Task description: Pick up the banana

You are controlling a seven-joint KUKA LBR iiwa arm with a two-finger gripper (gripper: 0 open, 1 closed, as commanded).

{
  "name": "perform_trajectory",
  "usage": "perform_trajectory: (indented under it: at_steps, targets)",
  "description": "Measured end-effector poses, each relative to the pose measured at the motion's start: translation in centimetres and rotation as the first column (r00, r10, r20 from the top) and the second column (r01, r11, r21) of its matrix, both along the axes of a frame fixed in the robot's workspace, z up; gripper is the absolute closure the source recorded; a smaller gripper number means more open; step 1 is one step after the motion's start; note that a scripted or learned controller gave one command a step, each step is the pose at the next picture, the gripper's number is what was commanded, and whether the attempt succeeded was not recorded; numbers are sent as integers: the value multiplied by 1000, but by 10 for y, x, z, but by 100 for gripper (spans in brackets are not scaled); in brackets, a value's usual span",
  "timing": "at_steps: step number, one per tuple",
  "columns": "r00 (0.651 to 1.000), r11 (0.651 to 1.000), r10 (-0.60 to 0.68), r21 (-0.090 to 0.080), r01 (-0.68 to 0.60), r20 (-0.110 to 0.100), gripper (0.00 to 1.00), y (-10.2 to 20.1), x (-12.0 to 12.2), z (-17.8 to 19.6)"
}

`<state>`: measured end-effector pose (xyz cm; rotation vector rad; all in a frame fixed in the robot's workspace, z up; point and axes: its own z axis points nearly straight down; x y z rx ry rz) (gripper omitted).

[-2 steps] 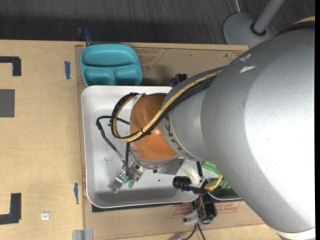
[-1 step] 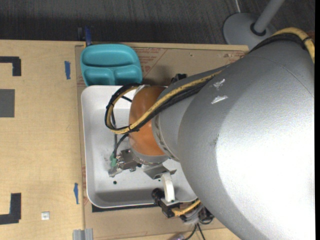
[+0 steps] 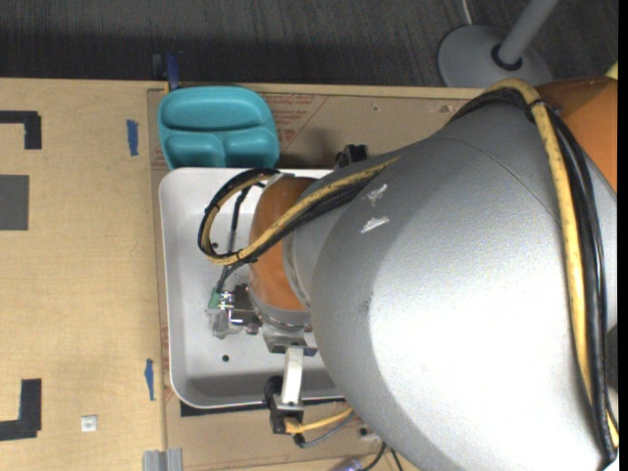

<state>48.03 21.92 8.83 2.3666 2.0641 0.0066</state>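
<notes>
We look down on a white bin (image 3: pixel 182 292) with the grey arm (image 3: pixel 442 292) reaching in from the right and covering most of it. The orange band (image 3: pixel 267 253) sits low over the bin's middle, and the wrist hardware (image 3: pixel 233 312) hangs just left of it, above the bin floor.

We cannot find the banana. If it lies in this bin, it is under the arm or wrist; the bare strip of floor along the bin's left side carries nothing yellow but the cable (image 3: pixel 231 248) looping off the wrist. So which way the fruit lies from the tool, and how its long axis runs, we cannot tell.

Whether the gripper is released or clenched, we cannot tell; the wrist blocks it.

A teal moulded tray (image 3: pixel 218 126) rests just beyond the bin's far edge. The second bin is covered by the arm.
</notes>
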Motion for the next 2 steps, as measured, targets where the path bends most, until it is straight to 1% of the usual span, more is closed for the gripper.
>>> perform_trajectory:
  at_steps: [1, 2]
  targets:
    - [1000, 1000, 1, 0, -1, 2, 100, 0, 1, 11]
    - [850, 850, -527, 7, 527, 4, 100, 6, 2, 1]
